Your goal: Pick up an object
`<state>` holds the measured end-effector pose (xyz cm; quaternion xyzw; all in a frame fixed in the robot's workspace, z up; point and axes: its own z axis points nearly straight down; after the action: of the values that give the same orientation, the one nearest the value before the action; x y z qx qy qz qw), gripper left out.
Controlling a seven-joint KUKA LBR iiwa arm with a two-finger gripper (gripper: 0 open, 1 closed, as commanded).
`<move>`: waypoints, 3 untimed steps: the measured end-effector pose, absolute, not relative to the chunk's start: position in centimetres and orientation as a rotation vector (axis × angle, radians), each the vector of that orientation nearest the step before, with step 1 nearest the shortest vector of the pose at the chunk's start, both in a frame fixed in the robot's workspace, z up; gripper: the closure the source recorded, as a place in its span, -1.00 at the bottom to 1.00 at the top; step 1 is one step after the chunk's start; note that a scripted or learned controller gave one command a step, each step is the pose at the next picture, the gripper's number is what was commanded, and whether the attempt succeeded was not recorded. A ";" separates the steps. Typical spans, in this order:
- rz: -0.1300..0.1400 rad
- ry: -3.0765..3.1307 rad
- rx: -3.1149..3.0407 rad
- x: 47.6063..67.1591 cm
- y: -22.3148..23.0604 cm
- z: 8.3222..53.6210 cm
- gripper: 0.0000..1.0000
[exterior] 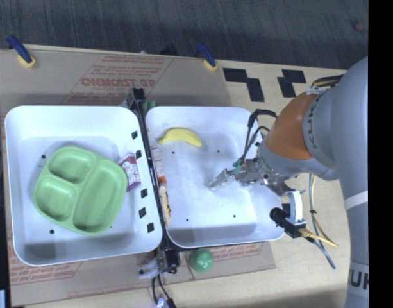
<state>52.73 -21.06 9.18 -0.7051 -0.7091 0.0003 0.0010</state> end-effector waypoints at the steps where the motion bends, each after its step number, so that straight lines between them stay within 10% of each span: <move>1: 0.003 -2.226 -2.212 47.6 -18.2 11.4 -1.00; 3: 0.002 -2.228 -2.211 49.0 -21.1 9.2 -1.00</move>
<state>48.95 -21.10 9.17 -0.7045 -0.7097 0.0007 0.0014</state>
